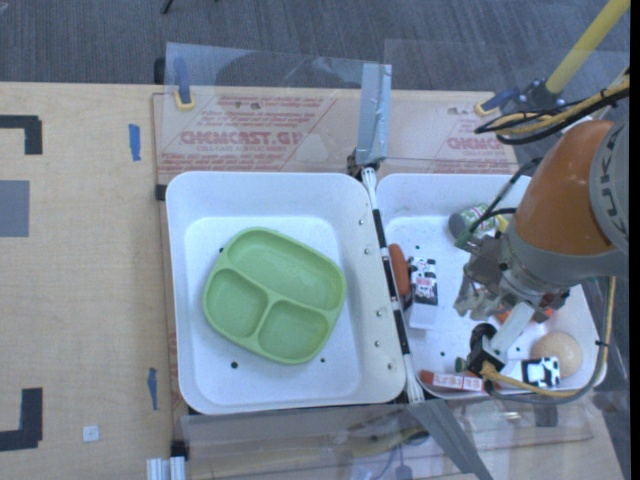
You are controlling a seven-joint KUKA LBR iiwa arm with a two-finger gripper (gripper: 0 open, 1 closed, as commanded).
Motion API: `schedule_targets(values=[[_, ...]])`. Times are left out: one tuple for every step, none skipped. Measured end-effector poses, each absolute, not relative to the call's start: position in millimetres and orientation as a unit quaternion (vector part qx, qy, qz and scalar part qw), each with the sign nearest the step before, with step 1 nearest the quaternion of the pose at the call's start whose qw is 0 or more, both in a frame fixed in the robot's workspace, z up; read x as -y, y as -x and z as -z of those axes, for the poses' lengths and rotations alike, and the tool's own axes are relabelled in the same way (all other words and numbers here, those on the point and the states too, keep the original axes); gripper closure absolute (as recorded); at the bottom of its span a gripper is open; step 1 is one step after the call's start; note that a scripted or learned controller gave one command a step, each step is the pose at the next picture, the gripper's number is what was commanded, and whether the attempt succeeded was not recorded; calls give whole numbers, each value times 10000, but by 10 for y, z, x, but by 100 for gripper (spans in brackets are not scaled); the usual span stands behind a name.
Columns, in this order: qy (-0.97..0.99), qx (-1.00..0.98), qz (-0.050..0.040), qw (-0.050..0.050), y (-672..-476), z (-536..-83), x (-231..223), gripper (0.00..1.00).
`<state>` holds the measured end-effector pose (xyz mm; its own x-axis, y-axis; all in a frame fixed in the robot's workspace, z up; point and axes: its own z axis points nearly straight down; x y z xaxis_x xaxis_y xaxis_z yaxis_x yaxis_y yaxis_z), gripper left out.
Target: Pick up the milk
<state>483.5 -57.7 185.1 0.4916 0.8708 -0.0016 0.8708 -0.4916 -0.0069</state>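
Observation:
The milk (424, 290) is a small white carton with black patches. It lies in the right bin (432, 196), close to that bin's left wall. My gripper (482, 306) hangs over the middle of the right bin, below the grey wrist and the orange band. It is a little to the right of the milk, with a strip of bare bin floor between them. Nothing of the milk shows inside the gripper.
An orange-red sausage (399, 268) lies just left of the milk. A greenish can (470, 223) sits behind the gripper, a tan round roll (558, 351) at the front right, and a red packet (450, 380) at the front edge. A green divided plate (275, 293) lies in the left bin (190, 298).

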Motion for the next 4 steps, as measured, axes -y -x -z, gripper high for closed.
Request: schedule_targets(values=[[8497,5273,-17,8,-4824,-2409,-74,100],[7495,6620,-6,-5,-5642,-2222,644,100],[6944,7196,-10,16,-4795,-2071,880,100],[6395,7688,-8,17,-4797,-1958,674,100]])
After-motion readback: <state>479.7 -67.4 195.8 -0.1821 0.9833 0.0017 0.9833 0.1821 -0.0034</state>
